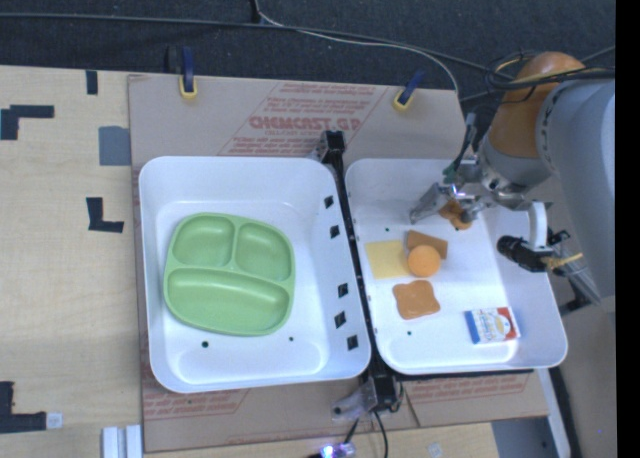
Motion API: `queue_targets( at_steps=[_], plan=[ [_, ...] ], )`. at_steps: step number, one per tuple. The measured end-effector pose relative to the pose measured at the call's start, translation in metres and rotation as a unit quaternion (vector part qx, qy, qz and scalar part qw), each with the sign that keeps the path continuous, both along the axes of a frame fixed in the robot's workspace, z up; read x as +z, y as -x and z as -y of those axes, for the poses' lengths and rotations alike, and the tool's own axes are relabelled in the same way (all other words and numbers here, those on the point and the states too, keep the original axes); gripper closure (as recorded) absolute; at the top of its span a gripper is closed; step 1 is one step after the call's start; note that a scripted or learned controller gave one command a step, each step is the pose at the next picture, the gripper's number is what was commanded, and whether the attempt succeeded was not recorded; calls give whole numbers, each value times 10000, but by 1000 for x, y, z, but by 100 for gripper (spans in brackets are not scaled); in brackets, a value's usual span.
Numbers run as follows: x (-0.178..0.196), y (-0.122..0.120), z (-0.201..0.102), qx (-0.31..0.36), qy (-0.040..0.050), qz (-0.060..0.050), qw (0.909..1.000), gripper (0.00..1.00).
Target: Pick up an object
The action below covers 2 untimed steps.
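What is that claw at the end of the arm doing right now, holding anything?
Gripper: over the right bin, next to a small orange-brown piece; whether it is open, closed or gripping cannot be told.

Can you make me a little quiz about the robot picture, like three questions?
1. True or false: the green plate sits in the left bin.
2. What lies nearest the orange ball? A) yellow slice B) blue and white box
3. Fill in: the gripper hovers over the ____ bin.

Key: 1 true; 2 A; 3 right.
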<state>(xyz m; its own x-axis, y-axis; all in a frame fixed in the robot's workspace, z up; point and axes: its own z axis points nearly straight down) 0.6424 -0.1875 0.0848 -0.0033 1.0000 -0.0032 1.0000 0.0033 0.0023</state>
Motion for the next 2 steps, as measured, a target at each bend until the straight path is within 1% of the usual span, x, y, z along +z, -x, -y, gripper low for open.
queue_targets(
  at_steps=[1, 2],
  plan=[
    [15, -2, 2, 7, 29, 42, 10000, 100],
    [60, 3, 3, -15, -12, 3, 10000, 100]
  ],
)
